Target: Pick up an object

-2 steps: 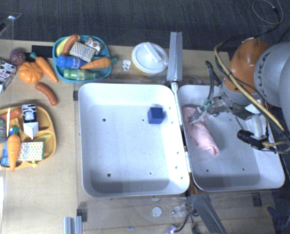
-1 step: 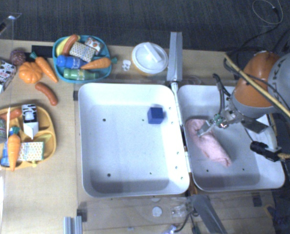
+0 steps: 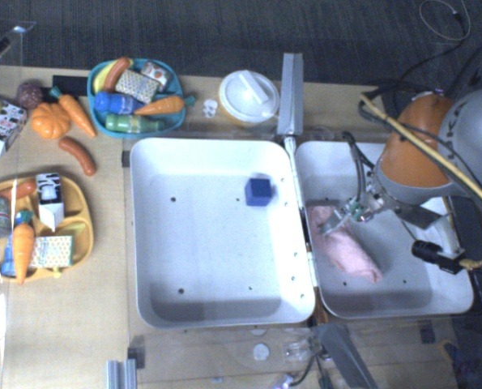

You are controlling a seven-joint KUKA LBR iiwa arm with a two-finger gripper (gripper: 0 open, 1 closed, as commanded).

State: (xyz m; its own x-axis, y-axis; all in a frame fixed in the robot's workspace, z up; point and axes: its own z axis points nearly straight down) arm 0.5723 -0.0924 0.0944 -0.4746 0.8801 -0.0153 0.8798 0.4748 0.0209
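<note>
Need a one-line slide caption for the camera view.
Gripper low over pink object in right bin; blue cube in left bin.

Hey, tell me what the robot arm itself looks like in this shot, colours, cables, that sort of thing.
The arm is smooth, rounded grey metal with a glossy orange band above the wrist. A yellow cable runs across the orange part, with thin black cables alongside. The gripper at its tip is small and dark, with metallic parts. A black cylindrical fitting sticks out below the wrist.
</note>
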